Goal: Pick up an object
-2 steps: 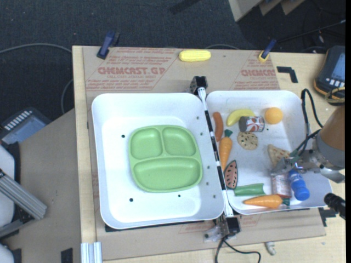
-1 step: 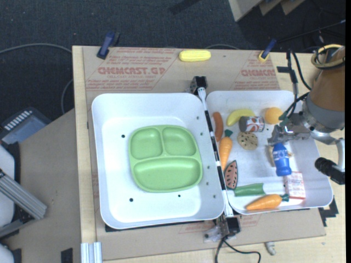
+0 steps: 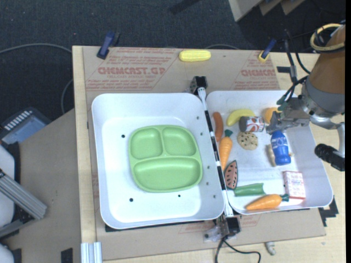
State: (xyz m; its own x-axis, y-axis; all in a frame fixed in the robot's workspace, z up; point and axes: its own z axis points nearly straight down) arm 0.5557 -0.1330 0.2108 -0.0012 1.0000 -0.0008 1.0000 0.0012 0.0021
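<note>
Dark carpet surrounds a bench (image 3: 137, 64) topped with a brown sheet printed "CHEMCAST GP" in red, once at upper left and again at upper right. Blue clamps (image 3: 106, 45) grip its far edge, with a yellow corn cob (image 3: 194, 55) lying between them on the sheet. The left bin (image 3: 109, 201) holds a green divided plate (image 3: 164, 158) at centre frame. The right bin (image 3: 318, 185) holds the clutter: a hot dog (image 3: 218, 126), banana (image 3: 240, 115), small red-and-white can (image 3: 255, 125), cookie (image 3: 248, 141), two carrots (image 3: 225, 152), watermelon slice (image 3: 231, 174), green pepper (image 3: 249, 189), a pink-and-white box (image 3: 295, 185) whose print is too small to read, and a blue bottle (image 3: 280, 149) with a white label I can't read either. My gripper (image 3: 281, 124) hangs at right of frame just above the bottle's top, beside the can; whether it is apart or together I cannot tell.
</note>
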